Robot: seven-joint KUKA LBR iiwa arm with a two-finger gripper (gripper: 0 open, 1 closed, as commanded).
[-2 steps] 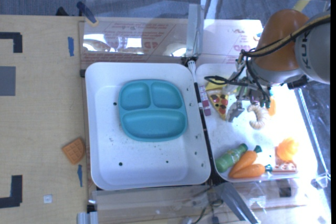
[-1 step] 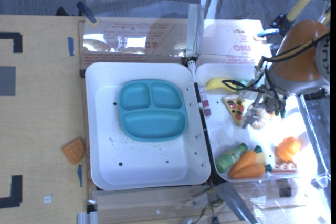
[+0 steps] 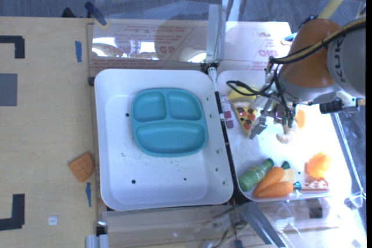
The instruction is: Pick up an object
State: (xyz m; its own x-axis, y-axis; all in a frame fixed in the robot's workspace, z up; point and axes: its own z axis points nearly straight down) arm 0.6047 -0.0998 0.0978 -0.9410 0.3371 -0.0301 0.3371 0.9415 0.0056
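Hovering low in the right bin (image 3: 337, 142), hand (image 3: 272, 118) spread and grasping nothing; pick not yet made, closing and lift remain. Two bins; left bin (image 3: 116, 183) bears one blue tray (image 3: 168, 122). Right bin: two carrots (image 3: 273, 182), one green bottle (image 3: 254, 175), one pizza slice (image 3: 246, 116) just beside the hand.

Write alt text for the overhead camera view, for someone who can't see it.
A grey arm's gripper hangs over the right bin, near a pizza slice. Carrots, a green bottle and an orange toy lie at that bin's front. The left bin holds a blue divided plate.
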